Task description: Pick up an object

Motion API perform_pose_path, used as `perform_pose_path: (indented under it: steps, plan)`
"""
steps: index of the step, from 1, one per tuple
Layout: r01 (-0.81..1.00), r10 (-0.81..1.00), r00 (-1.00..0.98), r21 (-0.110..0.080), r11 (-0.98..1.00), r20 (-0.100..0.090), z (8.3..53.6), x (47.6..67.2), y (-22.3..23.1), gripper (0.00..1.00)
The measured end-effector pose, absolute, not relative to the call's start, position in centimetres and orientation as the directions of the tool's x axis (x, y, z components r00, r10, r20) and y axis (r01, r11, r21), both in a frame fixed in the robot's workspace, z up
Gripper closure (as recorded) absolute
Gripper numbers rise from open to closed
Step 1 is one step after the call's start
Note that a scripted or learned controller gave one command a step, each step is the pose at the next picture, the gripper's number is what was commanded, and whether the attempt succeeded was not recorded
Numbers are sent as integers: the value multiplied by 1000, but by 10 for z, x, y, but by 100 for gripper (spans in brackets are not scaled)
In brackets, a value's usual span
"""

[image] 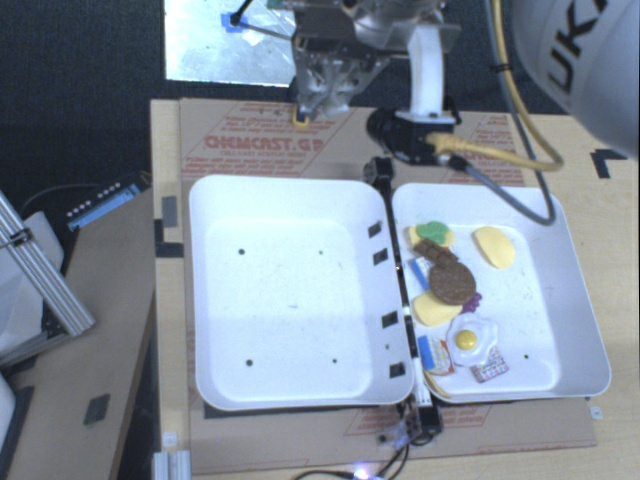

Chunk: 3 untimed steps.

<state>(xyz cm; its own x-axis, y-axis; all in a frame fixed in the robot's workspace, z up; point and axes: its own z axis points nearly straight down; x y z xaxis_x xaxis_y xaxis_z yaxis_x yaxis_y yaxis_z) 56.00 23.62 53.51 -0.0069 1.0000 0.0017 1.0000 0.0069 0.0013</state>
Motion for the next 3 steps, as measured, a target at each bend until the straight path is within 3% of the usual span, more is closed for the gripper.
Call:
perform_pose_path:
  steps: [1, 2, 3]
  plan:
    - [1000, 1000, 3, 5, -3, -1, 533, 672, 221, 100]
    - [1000, 1000, -5, 1, 5, 1, 535, 648, 235, 100]
    - [1000, 1000, -7, 0, 7, 2, 536, 595, 235, 100]
